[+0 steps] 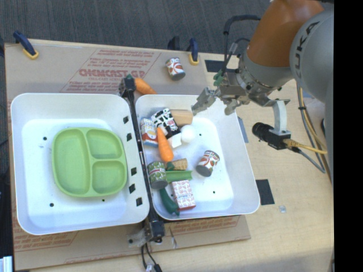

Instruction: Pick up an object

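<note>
While gripper (216, 102) hangs spread and empty over the right bin's (241, 177) far rim, pickable items like carrot (164, 145) sit clustered below-left, so it's staged for descent.

Red "CHEMCAST GP" print (finer lines unreadable), on brown board (108, 67)

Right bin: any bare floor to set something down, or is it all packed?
The right bin has bare floor along its right side, right of the can, and in the near-right corner. Its left half is crowded: carrot, egg and cartons piled against the divider. The left bin has bare margin around the green tray.
</note>
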`<state>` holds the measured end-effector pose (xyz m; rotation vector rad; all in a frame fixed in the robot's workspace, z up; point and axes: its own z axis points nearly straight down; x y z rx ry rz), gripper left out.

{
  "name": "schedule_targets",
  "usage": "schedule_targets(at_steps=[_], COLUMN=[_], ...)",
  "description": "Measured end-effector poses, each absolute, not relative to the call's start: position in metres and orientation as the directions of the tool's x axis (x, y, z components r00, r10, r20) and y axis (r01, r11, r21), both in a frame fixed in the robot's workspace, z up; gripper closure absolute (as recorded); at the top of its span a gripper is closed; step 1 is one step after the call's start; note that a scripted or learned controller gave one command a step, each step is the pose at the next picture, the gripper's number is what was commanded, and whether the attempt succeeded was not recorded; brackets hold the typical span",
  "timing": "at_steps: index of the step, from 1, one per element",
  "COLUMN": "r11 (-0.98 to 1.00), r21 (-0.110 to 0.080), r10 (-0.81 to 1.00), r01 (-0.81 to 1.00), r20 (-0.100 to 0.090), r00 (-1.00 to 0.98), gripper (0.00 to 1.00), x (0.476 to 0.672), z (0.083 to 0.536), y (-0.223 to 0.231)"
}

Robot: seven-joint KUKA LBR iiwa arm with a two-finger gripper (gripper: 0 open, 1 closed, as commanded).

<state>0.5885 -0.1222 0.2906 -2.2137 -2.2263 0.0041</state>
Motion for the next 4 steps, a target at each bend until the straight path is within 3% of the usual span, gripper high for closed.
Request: schedule_targets(at_steps=[1,2,3,4], r11=[0.01,0.006,0.008,0.005], r21=[-0.002,-0.001,0.019,0.006], r10=[1.0,1.0,1.0,1.0], r01=[1.0,1.0,1.0,1.0], r20=[-0.001,0.0,-0.002,-0.003], r00=[-0.01,-0.006,-0.007,-0.005], gripper=[0.0,0.0,0.0,0.0], x=[0.547,0.477,0.479,0.477], z=[0.293,0.324,0.524,0.509], y=[-0.017,-0.014,-0.032,-0.101])
